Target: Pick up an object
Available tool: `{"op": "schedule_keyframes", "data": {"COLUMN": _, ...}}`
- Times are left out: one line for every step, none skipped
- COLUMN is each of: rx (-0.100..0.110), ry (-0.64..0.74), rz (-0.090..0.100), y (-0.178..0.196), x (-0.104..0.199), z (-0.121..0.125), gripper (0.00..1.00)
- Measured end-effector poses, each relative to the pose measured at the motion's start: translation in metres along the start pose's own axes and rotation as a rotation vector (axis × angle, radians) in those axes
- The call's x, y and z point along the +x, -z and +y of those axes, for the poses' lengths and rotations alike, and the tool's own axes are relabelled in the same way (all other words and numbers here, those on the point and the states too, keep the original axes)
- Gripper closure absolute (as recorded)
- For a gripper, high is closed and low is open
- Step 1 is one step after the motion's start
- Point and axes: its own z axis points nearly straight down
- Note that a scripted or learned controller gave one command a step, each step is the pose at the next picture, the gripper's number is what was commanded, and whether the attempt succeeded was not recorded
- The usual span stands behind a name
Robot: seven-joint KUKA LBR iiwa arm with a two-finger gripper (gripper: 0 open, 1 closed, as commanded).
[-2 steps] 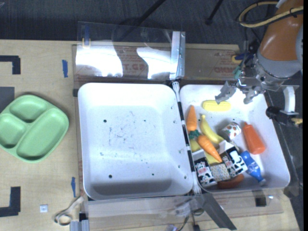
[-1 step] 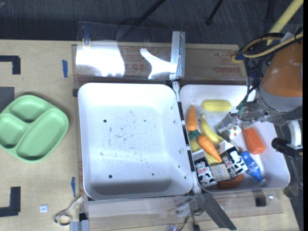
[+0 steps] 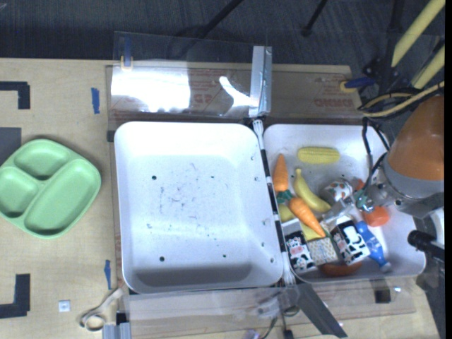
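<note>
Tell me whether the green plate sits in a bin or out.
Out. The green plate lies on the bench left of the left bin.

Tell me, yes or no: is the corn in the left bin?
No, the corn lies in the right bin, near its far edge.

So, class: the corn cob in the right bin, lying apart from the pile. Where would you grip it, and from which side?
Grip the corn cob across its middle, coming straight down from above. It lies flat and roughly level across the view near the far side of the right bin, with bare floor around it, so fingers should fit either side of its narrow width. The banana lies nearer, clear of it.
</note>
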Motion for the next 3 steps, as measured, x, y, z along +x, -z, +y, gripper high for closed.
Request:
{"op": "schedule_keyframes", "data": {"rx": 0.009, "ry": -0.017, "rz": 0.002, "y": 0.065, "x": -0.072, "z": 0.007, "gripper": 0.0}}
{"op": "schedule_keyframes", "data": {"rx": -0.003, "ry": 0.001, "rz": 0.007, "y": -0.014, "x": -0.056, "z": -0.021, "gripper": 0.0}}
{"op": "schedule_keyframes", "data": {"rx": 0.003, "ry": -0.006, "rz": 0.0, "y": -0.007, "x": -0.06, "z": -0.025, "gripper": 1.0}}
